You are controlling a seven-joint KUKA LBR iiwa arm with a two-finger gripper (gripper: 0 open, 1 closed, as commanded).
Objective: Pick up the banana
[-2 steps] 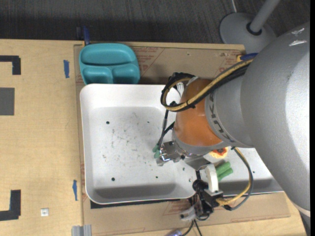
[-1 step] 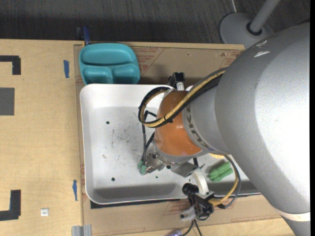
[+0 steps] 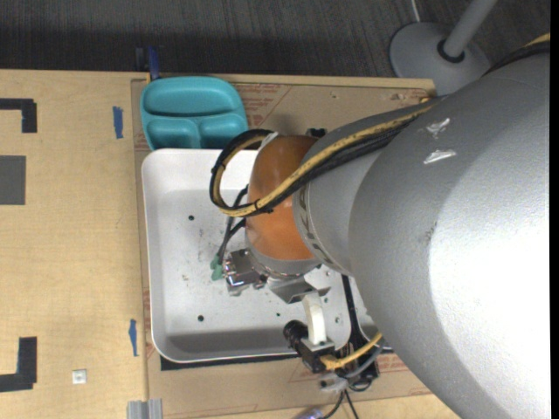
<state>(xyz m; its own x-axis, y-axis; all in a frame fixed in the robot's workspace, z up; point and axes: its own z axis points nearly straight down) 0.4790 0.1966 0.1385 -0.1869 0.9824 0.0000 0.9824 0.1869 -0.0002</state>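
- A tan cardboard-covered bench (image 3: pixel 70 234) is filling the left of the camera view, marked with black tape and a few blue tape tabs, and dark carpet is running along the top.
- The grey arm (image 3: pixel 454 234) is reaching in from the right and covering most of that side, its orange band (image 3: pixel 278 201) sitting over the middle of the bin with black and yellow cables looping around it.
- A shallow white bin (image 3: pixel 175 260) is lying under the wrist, its bare floor showing a few dark specks.
- A teal plastic tray (image 3: pixel 194 112) is resting just beyond the bin's far edge.
- The gripper (image 3: pixel 229 271) is hanging low over the bin floor beneath the band; its state cannot be told from here.
- No banana is visible, so its direction from the gripper and its long axis cannot be judged; it may be lying hidden under the arm.
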